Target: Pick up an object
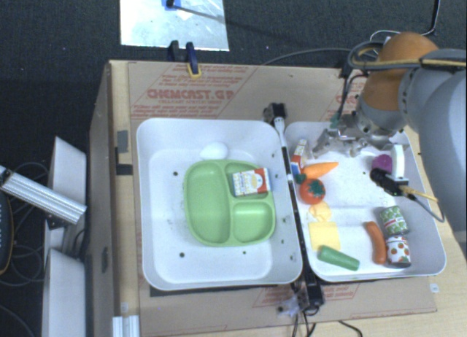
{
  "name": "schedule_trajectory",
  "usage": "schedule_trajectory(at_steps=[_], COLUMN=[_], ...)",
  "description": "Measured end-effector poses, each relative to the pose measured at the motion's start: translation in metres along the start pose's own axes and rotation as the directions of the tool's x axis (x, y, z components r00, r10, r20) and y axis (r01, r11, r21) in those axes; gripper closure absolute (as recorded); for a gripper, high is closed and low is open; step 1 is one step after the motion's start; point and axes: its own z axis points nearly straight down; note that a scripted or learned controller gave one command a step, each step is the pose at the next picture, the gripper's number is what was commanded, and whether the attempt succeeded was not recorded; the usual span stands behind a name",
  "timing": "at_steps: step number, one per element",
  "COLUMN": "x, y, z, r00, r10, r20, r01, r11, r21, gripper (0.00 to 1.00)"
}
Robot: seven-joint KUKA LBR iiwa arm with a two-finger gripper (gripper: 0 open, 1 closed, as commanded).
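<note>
Green cucumber (338, 258) lengthwise left-right.

2 white bins (168, 255), 1 green divided plate (211, 215), 1 small carton (249, 181), 1 carrot (319, 170), 1 tomato (313, 190), 1 sausage (376, 242), 2 cans (395, 233).

A brown bench (190, 87) fills the middle of the frame — two white bins lie on it, left bin (157, 204) beside right bin (427, 248), touching.
</note>
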Motion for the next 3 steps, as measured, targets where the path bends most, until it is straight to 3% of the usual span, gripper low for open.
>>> schedule_trajectory(at_steps=[1, 2, 3], x=[0.0, 0.0, -0.016], y=[0.001, 0.001, 0.0], z=[-0.011, -0.011, 0.0], r00=[1.0, 1.0, 1.0], r10=[-0.002, -0.002, 0.001], r20=[0.001, 0.001, 0.0], r01=[0.002, 0.002, -0.001], r11=[1.0, 1.0, 1.0], r21=[-0.004, -0.003, -0.001], gripper=[1.0, 0.0, 0.0])
